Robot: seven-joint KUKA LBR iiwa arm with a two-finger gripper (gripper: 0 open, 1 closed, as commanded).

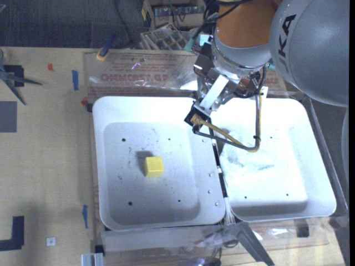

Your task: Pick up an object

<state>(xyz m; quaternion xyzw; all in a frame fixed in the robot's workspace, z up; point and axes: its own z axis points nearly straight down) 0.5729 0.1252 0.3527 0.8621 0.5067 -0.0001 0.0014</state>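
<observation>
A small yellow block (pixel 153 166) lies flat on the floor of the left white bin (pixel 105 121), a little left of its middle. My gripper (pixel 239 87) hangs over the rear edge of the bins, near the divide between them and above the back left corner of the right bin (pixel 310 165). It is well up and to the right of the block and does not touch it. I see nothing held at the gripper.
The two bins meet along a ridge (pixel 219 165) running front to back. A clear plastic sheet (pixel 144 73) lies behind the bins. The big grey arm body (pixel 319 32) fills the upper right. Dark tools (pixel 14 79) rest on the bench at far left.
</observation>
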